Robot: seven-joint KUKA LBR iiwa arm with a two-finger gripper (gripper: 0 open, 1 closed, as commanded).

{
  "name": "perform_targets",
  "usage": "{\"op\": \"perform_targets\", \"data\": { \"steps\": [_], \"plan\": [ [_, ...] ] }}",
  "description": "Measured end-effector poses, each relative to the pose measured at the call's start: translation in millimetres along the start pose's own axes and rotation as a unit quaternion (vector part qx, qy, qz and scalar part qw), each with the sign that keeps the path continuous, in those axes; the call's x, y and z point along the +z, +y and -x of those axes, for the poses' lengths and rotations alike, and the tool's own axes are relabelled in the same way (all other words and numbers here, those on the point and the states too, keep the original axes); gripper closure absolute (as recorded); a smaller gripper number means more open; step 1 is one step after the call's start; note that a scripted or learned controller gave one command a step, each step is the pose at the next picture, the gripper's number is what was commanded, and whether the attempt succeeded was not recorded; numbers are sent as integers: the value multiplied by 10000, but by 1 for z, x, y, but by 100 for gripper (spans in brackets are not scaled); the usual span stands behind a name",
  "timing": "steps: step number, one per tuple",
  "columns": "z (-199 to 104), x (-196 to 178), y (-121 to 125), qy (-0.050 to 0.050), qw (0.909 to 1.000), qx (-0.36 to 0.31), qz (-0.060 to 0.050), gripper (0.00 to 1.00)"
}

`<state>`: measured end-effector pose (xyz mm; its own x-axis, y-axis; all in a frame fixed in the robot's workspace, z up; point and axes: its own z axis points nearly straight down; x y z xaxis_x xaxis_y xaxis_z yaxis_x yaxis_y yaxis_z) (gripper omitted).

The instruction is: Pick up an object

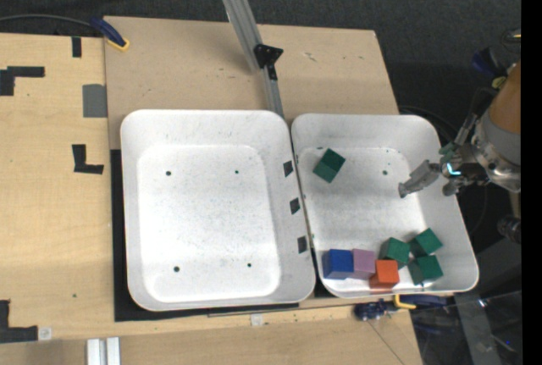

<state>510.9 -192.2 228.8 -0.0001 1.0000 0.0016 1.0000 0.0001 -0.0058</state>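
The right bin [440, 143] holds the blocks. One green block [329, 164] lies alone in its upper left part. Along its near wall sit a blue block [339, 262], a purple block [364, 262], an orange block [386, 273] and three green blocks [426, 242] packed close together. My gripper [430, 183] hangs over the bin's right side, above and right of the cluster and well right of the lone green block. It is open, one grey finger [415, 181] points left and down, and nothing is between the fingers.
The left bin [203, 122] stands beside the right one, their rims touching. A slanted metal rail [241, 3] runs down to the bins' far edge. The bench top extends to the left with black tape marks.
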Motion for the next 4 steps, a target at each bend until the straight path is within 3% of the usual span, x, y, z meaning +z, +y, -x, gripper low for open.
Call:
{"op": "perform_targets", "data": {
  "steps": [1, 3, 4],
  "plan": [
    [0, -2, 1, -6, 10000, -9, 20, 0],
    [-20, 111, 7, 3, 10000, -7, -9, 0],
    [-21, 138, 6, -8, 10000, -5, 11, 0]
  ]
}}
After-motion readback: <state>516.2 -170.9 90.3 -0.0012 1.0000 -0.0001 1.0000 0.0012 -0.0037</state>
